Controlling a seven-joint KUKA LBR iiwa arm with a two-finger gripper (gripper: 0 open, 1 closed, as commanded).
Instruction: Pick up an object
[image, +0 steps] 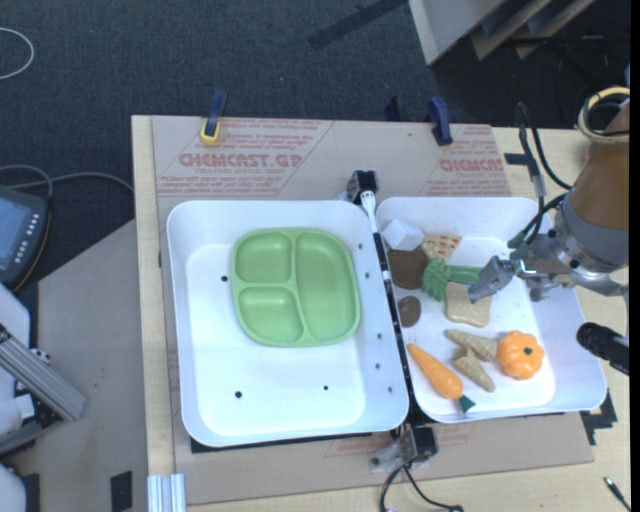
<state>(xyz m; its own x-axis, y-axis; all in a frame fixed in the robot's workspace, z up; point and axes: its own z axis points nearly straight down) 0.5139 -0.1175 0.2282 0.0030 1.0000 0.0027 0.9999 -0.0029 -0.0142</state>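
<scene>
Dark carpet floor (150, 60), cardboard-covered bench (300, 150), 2 clamps, white cable loop (15, 50)

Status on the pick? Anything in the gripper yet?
Done: the arm has reached over the right bin, and the gripper sits low among the toys, above the tan block and beside the green toy. In hand: nothing visibly between the fingers. Left: grasp and lift; the carrot, pumpkin and other pieces lie in the bin. The green plate sits in the left bin.
</scene>
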